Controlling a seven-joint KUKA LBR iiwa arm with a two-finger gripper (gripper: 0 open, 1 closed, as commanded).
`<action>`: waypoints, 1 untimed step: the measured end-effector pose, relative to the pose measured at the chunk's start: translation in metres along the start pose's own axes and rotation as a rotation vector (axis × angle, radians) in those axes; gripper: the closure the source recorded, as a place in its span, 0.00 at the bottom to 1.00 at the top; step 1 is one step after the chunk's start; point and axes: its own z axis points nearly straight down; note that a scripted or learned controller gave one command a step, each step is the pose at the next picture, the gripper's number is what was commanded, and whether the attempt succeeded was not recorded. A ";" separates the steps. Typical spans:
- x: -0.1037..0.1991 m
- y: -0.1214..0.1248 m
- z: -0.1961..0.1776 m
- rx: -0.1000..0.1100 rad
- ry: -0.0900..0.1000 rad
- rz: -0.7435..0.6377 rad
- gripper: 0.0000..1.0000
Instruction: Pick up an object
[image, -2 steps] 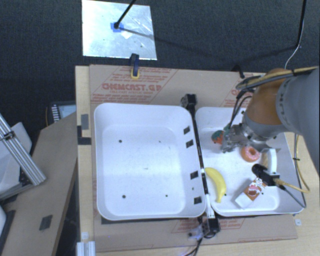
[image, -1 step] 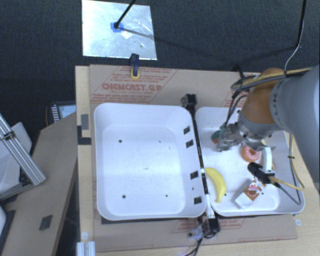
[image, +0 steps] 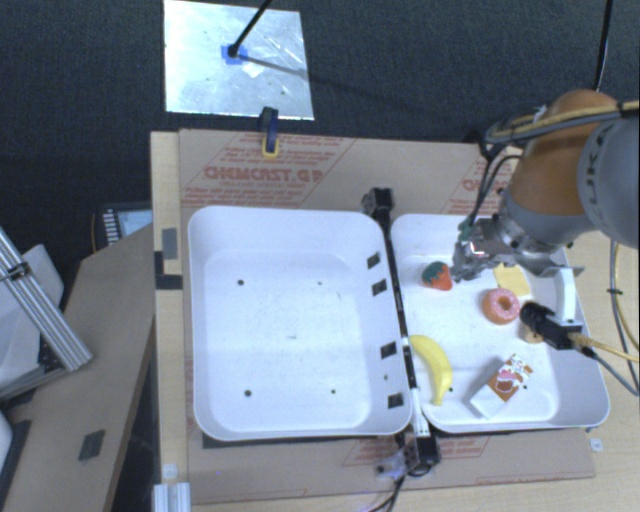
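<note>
Gripper (image: 468, 262) hangs just right of the strawberry (image: 436, 275) in the right bin (image: 590, 400); finger opening we cannot tell. We should centre over it, then descend straight.

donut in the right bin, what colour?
Pink-orange donut with a pale centre, seen in the camera view.

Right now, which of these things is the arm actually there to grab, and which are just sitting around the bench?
Could be picked up, all in the right bin:
- strawberry, nearest the gripper
- doughnut
- banana
- small cake slice
- pale yellow piece

Just lying about:
- left bin
- cardboard sheet
- foil square
- yellow clamp
</note>
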 end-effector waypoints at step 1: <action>0.002 -0.017 -0.020 0.007 0.000 0.004 1.00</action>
